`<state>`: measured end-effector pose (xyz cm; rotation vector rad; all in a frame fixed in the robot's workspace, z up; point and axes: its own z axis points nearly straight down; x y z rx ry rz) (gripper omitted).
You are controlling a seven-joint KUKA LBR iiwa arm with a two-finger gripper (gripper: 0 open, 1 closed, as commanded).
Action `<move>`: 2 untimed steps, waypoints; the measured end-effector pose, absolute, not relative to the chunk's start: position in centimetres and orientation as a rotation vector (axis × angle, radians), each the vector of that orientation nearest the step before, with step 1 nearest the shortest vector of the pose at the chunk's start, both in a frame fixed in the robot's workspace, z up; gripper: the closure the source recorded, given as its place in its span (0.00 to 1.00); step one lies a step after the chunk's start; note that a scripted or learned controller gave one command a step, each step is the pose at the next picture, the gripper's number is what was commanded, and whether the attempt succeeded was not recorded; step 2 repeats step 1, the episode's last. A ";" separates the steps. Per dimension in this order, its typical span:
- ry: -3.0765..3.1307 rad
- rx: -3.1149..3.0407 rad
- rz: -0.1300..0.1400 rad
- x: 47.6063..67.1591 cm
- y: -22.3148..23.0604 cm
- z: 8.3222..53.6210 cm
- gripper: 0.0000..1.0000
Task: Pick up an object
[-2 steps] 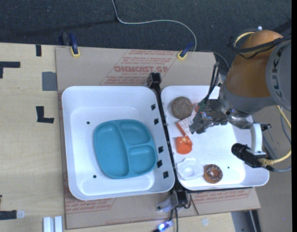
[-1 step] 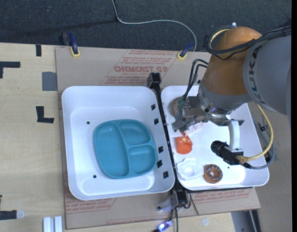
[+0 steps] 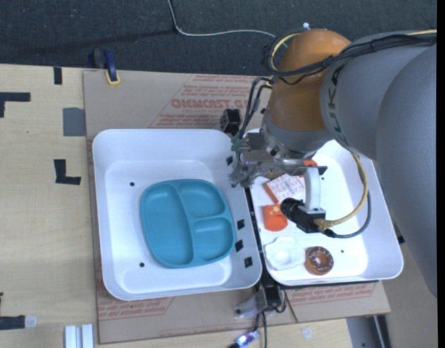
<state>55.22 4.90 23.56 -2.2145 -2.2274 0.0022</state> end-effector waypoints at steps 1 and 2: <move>-2.228 -2.213 0.001 57.5 9.8 22.9 1.00; -2.228 -2.213 0.001 57.5 9.8 22.9 1.00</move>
